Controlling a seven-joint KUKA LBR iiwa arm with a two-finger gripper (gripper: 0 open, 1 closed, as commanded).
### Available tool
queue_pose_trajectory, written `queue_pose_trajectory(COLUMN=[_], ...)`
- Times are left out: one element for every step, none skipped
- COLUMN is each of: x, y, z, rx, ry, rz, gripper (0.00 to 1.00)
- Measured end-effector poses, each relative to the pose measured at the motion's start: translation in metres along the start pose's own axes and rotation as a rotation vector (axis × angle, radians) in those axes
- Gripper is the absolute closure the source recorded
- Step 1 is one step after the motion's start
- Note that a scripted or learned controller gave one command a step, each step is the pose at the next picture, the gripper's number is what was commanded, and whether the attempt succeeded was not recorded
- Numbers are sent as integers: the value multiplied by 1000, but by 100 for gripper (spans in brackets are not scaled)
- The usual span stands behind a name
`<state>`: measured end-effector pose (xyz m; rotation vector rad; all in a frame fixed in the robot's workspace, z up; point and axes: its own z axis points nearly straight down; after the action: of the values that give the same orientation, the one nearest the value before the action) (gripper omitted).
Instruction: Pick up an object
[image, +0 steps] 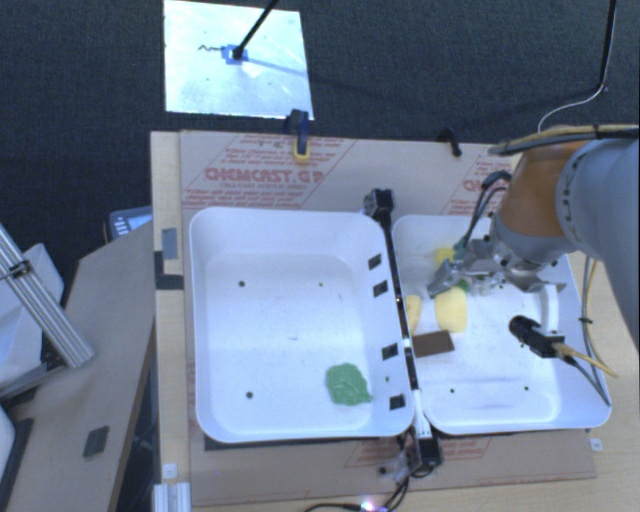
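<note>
The gripper (452, 278) hangs low over the right bin (500, 400), in its upper-left part, w/ the grey arm (585, 200) coming in from the right. How far open it is can't be told from this angle, and nothing is seen held in it. It sits just above a yellow block (451, 312); touching or apart, can't say. A small yellow piece (442, 257) lies just behind it, a pale yellow piece (412, 310) is by the bin's left wall, and a brown block (432, 345) is just below the yellow block. A green lump (347, 384) lies alone in the left bin (290, 300), near its front-right corner.

Both bins rest on a cardboard sheet (265, 170) w/ red print, on a pale wood bench (115, 330). A yellow-and-blue clamp (299, 140) grips the sheet's far edge. Beyond is dark fabric (80, 80) w/ a shiny metal plate (238, 60); an aluminium rail (45, 305) leans at the left.
</note>
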<state>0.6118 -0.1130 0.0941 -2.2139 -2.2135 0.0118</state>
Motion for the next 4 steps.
queue_pose_trajectory(x=[0, 33, -44, 29], y=[6, -23, -96, -94], z=[-19, 7, -46, 14], rx=[-18, -11, -14, -12], ry=[-4, -1, -6, 0], rz=[-2, -5, 8, -8], gripper=[100, 100, 100, 100])
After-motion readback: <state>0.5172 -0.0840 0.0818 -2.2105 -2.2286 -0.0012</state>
